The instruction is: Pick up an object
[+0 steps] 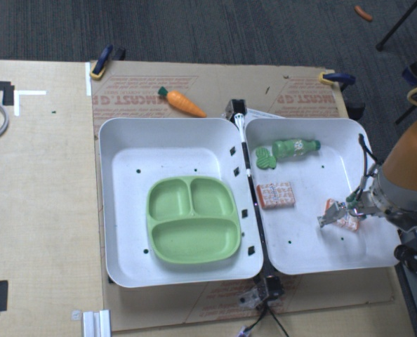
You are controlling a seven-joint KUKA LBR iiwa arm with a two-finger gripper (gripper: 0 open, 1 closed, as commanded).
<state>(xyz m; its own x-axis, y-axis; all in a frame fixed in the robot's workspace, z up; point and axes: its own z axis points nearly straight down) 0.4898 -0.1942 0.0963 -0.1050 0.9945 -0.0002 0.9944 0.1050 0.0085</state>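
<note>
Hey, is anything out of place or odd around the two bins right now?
Yes. A toy carrot lies on the cardboard behind the left bin, outside both bins. A small orange object sits on the dark floor at upper right. In the right bin, the green bottle lies on its side.

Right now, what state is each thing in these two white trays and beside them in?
Green divided plate: flat in the left bin.
Green bottle: on its side in the right bin.
Small box: lying flat.
Carrot: on the cardboard behind the bins.
Gripper: low over a red-and-white packet.
</note>
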